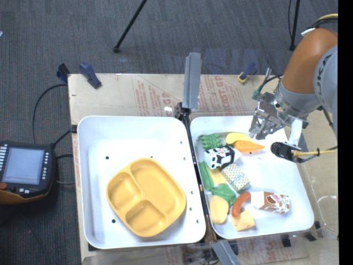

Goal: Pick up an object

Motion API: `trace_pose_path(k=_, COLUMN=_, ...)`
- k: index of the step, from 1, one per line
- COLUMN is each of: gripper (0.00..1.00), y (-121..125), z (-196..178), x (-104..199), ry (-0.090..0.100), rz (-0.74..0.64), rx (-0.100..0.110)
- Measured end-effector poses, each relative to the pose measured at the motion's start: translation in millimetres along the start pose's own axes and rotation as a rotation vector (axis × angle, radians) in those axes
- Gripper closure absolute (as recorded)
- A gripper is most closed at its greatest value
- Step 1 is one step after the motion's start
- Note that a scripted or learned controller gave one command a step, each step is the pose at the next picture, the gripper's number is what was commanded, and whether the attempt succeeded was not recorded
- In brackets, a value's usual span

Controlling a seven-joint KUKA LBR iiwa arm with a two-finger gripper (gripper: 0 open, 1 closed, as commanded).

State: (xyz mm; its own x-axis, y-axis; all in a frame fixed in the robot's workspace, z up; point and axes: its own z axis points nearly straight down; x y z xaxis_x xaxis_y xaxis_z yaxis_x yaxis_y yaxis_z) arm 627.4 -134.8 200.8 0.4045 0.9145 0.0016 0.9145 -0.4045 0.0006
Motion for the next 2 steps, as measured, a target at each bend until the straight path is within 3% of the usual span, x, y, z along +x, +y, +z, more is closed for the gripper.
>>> trace_pose_path(k=1, gripper=0.00, y=-1.5, z=4.3, x=-1.7, ry=-0.003, rz=0.002, rx=0.008)
trace_pose_path(k=2, gripper=0.00, y=2.7, z=117.3, x=-15.9, ry=-0.001, rz=-0.254, rx=0.008)
